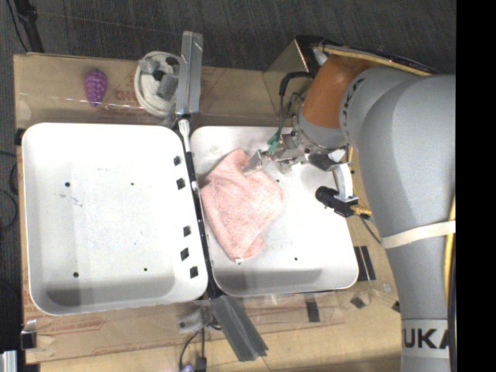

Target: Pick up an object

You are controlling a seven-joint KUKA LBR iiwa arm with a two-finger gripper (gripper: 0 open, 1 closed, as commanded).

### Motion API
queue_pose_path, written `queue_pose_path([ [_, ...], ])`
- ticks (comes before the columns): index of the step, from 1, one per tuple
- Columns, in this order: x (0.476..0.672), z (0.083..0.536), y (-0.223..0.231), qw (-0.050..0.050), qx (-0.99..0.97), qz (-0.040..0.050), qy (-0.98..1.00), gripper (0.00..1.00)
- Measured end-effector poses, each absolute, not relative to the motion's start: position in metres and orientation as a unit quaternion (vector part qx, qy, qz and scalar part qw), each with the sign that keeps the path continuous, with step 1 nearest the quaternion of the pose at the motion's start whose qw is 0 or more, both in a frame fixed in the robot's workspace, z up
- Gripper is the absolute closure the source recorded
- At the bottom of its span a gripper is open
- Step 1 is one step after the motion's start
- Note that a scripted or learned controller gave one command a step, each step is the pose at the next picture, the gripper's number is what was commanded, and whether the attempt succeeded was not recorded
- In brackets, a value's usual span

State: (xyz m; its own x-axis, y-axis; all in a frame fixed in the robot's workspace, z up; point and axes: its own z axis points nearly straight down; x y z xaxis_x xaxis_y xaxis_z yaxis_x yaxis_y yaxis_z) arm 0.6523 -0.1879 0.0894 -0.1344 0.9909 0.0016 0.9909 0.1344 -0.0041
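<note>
The pink cloth point(240, 204) lies crumpled in the right bin point(325, 266), against its left wall, with bare floor to its right; the gripper point(263, 160) touches its top edge, finger spread unclear; the left bin point(46, 208) adjoins.

Left bin point(101, 215): set on the counter point(54, 72), beside the right bin point(325, 254).
Cloth point(239, 201): laid in the right bin, toward its left wall.
End effector point(267, 160): placed at the cloth's upper edge.
Small object point(95, 86): set on the counter behind the left bin.
</note>
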Motion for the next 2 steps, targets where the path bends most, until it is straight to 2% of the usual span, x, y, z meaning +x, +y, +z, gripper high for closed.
queue_pose_path([
  [1, 0.623, 0.089, -0.209, 0.003, -0.589, 0.0012, -0.808, 0.0],
  [2, 0.601, 0.089, -0.164, 0.003, -0.55, 0.0012, -0.835, 0.0],
])
